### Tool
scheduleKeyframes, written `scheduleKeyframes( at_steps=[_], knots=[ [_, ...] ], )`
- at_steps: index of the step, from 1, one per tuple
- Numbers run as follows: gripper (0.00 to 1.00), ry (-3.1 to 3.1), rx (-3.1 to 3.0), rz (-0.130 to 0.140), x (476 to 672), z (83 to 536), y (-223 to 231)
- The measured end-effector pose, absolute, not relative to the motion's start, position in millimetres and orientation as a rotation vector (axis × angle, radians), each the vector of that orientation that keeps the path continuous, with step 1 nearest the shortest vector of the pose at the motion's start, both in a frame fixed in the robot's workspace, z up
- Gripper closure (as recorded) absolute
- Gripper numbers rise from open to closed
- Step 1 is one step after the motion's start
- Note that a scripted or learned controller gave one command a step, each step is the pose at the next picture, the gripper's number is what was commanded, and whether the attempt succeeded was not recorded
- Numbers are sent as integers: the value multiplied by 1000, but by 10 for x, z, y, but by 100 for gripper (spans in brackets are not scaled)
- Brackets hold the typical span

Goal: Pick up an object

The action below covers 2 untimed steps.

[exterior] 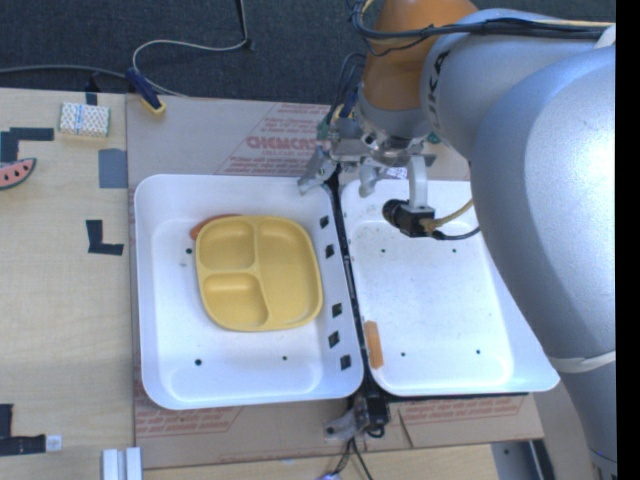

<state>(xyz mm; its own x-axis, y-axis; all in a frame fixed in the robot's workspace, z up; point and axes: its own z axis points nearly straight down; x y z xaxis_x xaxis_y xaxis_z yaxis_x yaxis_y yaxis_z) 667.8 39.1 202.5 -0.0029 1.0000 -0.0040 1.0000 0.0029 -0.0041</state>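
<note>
— Where is your hand?

— My gripper (345, 173) sits at the far end of the bins, right over the divide where the two white rims meet. The metal parts splay out to either side, and from this slant I cannot tell whether anything is closed; nothing shows between the tips.

— What is around it?

— Just to its right, low against the far part of the right bin (440, 368), hangs a small black piece (405, 215) with a yellowish cable running off it. Above all that is my orange band (410, 28), and my grey arm (540, 168) covers the right side of the scene.

— And the things to pick up?

— In the left bin (165, 368) lies a yellow divided plate (258, 272), three compartments, flat, about mid-bin. A reddish thing (203, 227) peeks from under its far left edge; mostly hidden, so I won't name it. In the right bin a small orange piece (373, 344) lies against the near part of the left wall, well apart from my gripper.

— Beyond the bins?

— The bins rest on cardboard (270, 148). On the wooden bench (60, 308) to the left are black tape marks, a watermelon-slice toy (14, 173) at the edge, and a small patterned block (84, 120).
</note>
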Motion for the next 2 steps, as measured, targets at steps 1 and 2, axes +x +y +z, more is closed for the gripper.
scheduleKeyframes(
  at_steps=[1, 2],
  knots=[
    [0, -2222, -2217, 3, 6672, 1434, 1090],
    [100, -2225, -2214, 3, 6674, 1535, 1096]
  ],
)
